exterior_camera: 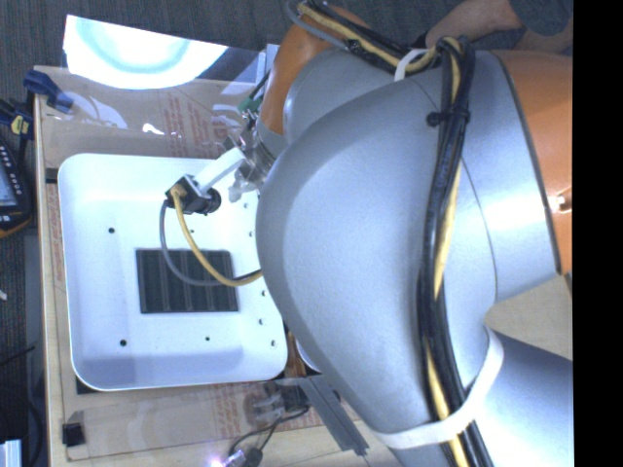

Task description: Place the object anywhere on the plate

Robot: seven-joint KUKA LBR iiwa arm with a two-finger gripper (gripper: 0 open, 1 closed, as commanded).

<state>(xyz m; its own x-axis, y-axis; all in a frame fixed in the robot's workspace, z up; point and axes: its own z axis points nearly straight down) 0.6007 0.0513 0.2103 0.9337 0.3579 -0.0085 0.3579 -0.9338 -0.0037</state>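
Observation:
The arm's big grey body (409, 232) with its orange band (545, 134) covers the right half of the camera view. It hides most of what lies beneath it. Its gripper end (245, 161) pokes out at the arm's left edge, above the upper right corner of the left white bin (92, 261). A black connector (200, 198) with a yellow and a grey cable (190, 261) hangs off it over the bin. I cannot make out a plate or a loose object in the part of the bin that shows.
A dark slotted grille (187, 280) sits in the bin's floor. The wooden bench edge (146, 421) runs along the front. A bright white patch with a pale blue arc (136, 52) lies beyond the bench. A blue clamp (44, 88) and black gear (10, 188) sit at the left.

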